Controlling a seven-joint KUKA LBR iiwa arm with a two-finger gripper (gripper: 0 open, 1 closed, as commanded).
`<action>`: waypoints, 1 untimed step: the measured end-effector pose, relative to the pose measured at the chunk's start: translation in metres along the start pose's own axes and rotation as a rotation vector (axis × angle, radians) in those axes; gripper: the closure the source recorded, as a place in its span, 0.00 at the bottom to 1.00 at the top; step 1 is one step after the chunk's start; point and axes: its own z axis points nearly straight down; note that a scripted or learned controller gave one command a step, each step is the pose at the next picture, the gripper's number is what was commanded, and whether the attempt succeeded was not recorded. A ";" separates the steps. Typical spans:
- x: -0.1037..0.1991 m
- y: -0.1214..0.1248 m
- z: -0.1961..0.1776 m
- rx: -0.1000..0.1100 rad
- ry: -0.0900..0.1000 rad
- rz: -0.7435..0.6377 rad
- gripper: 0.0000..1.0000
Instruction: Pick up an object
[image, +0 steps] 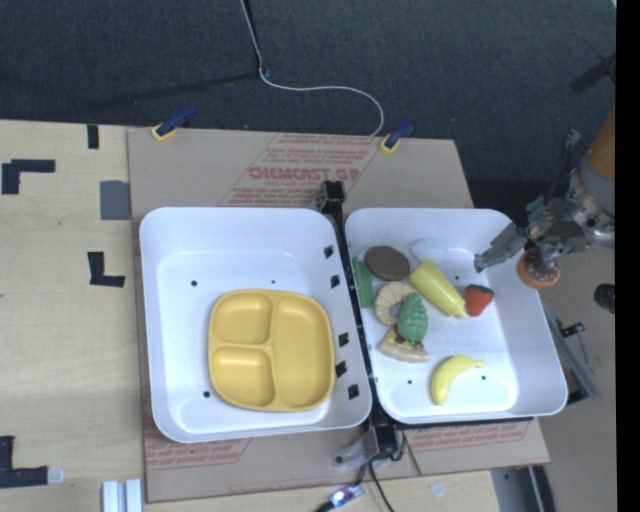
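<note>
The right bin holds several toy foods. A brown round disc lies at the back, with a yellow elongated piece and a red strawberry to its right. A green leafy piece rests on beige pieces in the middle. A yellow banana lies near the front. My gripper hangs over the bin's back right edge, just above and right of the strawberry, with nothing seen in it.
The left bin contains a yellow divided plate. Both bins sit on a cardboard sheet held by clips. A white cable runs behind it, and the arm comes in from the right edge.
</note>
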 end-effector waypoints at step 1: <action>0.000 0.002 -0.005 -0.009 -0.003 -0.003 0.00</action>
